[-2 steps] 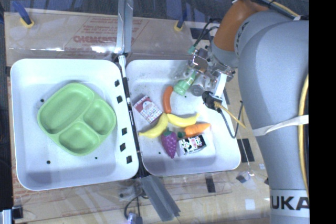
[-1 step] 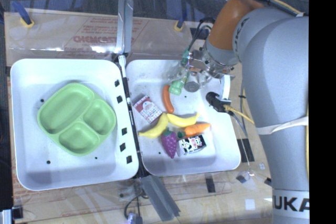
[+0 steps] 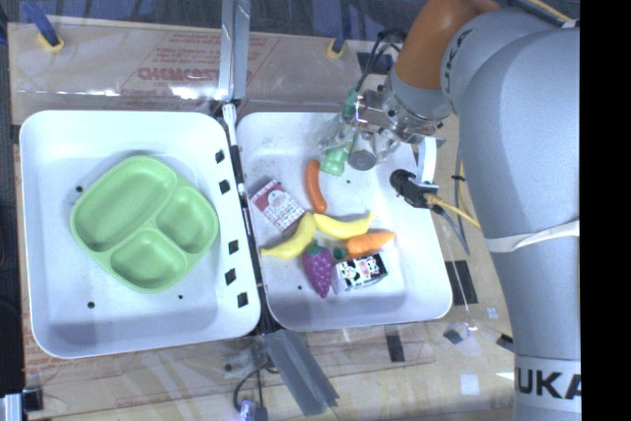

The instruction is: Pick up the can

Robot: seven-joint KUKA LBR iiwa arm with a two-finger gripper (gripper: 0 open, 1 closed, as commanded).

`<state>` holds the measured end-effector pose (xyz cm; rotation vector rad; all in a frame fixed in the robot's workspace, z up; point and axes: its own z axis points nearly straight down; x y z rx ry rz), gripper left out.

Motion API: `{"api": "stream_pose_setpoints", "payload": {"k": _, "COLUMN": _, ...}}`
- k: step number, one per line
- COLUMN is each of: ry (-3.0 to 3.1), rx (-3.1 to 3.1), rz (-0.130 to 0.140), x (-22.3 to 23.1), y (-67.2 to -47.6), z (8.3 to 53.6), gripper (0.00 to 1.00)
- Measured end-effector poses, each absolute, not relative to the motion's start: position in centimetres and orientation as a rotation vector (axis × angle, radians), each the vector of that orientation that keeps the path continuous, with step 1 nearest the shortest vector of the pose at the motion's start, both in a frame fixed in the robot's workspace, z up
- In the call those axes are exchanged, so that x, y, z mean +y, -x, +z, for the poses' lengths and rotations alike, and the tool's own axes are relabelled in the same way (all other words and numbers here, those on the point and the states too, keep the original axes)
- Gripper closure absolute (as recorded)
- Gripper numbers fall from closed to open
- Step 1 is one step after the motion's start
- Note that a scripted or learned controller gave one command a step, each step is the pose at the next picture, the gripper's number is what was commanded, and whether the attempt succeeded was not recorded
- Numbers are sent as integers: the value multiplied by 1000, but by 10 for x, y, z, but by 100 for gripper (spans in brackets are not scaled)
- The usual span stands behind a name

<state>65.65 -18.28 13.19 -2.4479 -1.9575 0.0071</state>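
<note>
The can [image 3: 338, 159] is small and green. It lies tilted in the back part of the right bin [image 3: 419, 296], next to a round grey end [image 3: 362, 156]. My gripper [image 3: 360, 135] hangs right over it, coming in from the right under the orange wrist band. The gripper's body hides where it meets the can, so a hold cannot be made out.
Just in front of the can lie an orange sausage [image 3: 315, 185], a red and white box [image 3: 277, 204], two bananas [image 3: 340, 225], a carrot [image 3: 371, 240], purple grapes [image 3: 318, 269] and a cow-patterned carton [image 3: 365, 269]. A green divided plate [image 3: 145, 222] sits in the left bin [image 3: 39, 311].
</note>
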Motion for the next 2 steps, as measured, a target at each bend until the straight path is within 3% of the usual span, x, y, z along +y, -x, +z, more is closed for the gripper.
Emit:
{"api": "stream_pose_setpoints", "payload": {"k": 1, "ry": 2579, "rx": -1792, "rz": 2, "x": -140, "y": -657, "z": 215, "gripper": 100}}
{"api": "stream_pose_setpoints", "payload": {"k": 2, "ry": 2483, "rx": -1919, "rz": 5, "x": -81, "y": -608, "z": 225, "gripper": 100}}
